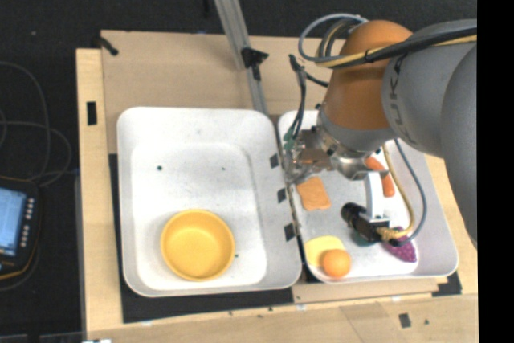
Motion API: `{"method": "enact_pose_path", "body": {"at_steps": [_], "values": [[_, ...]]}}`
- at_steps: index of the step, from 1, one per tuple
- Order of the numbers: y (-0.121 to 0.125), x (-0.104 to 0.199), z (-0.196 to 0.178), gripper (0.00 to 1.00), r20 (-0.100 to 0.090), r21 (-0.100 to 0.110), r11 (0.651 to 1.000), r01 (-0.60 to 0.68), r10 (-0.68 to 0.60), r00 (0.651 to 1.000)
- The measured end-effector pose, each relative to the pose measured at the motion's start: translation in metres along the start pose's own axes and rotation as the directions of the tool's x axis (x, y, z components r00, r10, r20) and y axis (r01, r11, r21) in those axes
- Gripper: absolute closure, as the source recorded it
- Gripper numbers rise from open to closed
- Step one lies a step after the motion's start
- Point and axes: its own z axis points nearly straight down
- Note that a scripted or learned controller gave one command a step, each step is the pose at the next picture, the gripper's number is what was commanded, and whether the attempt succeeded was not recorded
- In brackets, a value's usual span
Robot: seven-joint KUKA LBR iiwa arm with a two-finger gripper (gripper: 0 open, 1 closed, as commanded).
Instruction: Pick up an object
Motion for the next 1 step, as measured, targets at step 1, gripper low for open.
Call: {"method": "enact_pose_path", "body": {"at_steps": [1], "values": [[0.0025, 0.0528, -0.0176, 1.00, -0.001, -0.002, 1.000, 0.002, -0.002, 1.000]]}}
